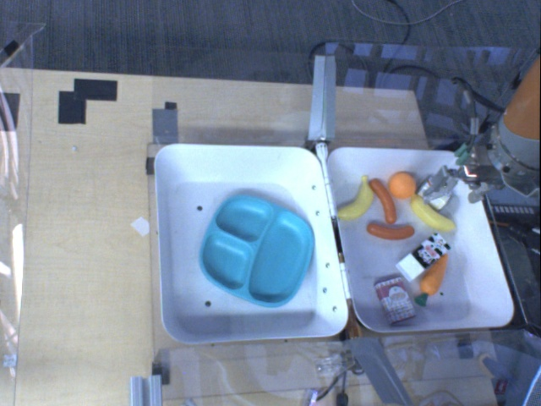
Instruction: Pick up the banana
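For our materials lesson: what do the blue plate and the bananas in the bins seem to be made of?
Blue plate: likely moulded plastic, with an even colour, rounded compartments and a soft sheen. Bananas: probably plastic toy fruit, uniformly yellow and smooth, though the view is too coarse to be sure.

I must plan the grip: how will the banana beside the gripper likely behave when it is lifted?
The banana by the gripper looks like smooth toy plastic, so probably stiff, light and somewhat slippery. Its curve may make it rock or turn if nudged.

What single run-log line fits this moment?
task: pick banana | gripper over right bin, above banana | second banana at left | not lifted
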Action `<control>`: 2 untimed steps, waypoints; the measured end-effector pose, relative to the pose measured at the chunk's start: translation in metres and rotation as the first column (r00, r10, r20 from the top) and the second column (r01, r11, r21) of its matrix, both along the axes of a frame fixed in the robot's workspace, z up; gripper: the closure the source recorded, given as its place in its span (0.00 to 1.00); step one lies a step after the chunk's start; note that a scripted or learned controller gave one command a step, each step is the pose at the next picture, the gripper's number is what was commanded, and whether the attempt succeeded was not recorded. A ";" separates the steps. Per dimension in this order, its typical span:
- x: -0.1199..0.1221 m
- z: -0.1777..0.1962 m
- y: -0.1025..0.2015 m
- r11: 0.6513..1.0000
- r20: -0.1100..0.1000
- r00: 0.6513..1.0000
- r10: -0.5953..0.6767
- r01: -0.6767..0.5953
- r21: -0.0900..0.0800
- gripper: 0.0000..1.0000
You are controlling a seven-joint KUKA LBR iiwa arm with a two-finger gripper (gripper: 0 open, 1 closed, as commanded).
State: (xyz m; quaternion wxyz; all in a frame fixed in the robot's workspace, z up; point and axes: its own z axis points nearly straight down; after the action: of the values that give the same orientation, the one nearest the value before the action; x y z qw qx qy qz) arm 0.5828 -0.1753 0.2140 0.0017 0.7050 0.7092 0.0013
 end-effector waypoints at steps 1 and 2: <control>-0.017 -0.005 0.028 0.908 0.002 0.908 0.418 -0.418 -0.003 0.00; -0.036 0.025 0.067 0.975 0.002 0.975 0.222 -0.222 -0.002 0.00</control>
State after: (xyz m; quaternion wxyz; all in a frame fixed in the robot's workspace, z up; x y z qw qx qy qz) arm 0.5468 -0.1082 0.2391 0.0030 0.6214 0.7835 0.0019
